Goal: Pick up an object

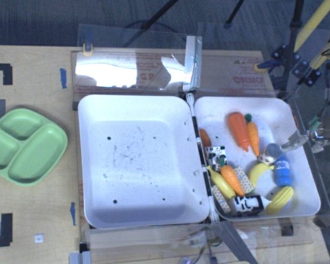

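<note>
Camera view: smooth plastic carrots (237,130), bananas (258,172) crowd the glossy right bin (280,108); jaws' state: cannot tell.

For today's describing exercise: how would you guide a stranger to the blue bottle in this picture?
Start at the right-hand white bin, the one crowded with toy food. Look toward its right side, just below a small grey disc. The blue bottle lies there between two yellow bananas, and it is the only blue thing in the bin.

The two white bins (135,111) looked like smooth, shiny plastic. The green plate (25,146) at the left looked like matt plastic. The bench (33,70) looked like pale wood. The orange carrots (239,130) looked smooth and plastic.
</note>
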`<action>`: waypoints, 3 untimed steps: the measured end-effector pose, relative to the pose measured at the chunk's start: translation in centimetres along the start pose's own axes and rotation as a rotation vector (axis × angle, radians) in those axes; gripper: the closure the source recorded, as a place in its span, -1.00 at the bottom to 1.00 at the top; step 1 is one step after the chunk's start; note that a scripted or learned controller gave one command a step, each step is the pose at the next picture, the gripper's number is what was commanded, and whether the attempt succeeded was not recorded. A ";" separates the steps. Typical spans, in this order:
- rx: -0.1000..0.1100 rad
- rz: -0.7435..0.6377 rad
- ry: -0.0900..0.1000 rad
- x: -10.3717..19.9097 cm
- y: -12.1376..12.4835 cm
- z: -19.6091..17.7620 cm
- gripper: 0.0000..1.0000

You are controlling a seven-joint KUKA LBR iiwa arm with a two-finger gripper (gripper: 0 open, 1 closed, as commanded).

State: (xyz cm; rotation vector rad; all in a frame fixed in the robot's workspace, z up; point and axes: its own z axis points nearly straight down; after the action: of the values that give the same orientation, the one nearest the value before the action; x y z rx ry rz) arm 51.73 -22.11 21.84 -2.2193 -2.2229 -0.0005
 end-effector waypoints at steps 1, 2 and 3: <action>0.001 -0.219 0.001 4.5 2.0 3.6 -1.00; -0.003 -0.456 -0.002 5.4 6.6 8.7 -1.00; -0.005 -0.606 -0.004 4.1 9.0 13.0 -1.00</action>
State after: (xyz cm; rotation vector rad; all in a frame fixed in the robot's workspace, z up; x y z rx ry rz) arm 60.76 -17.98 8.82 -1.4574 -2.7898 -0.0025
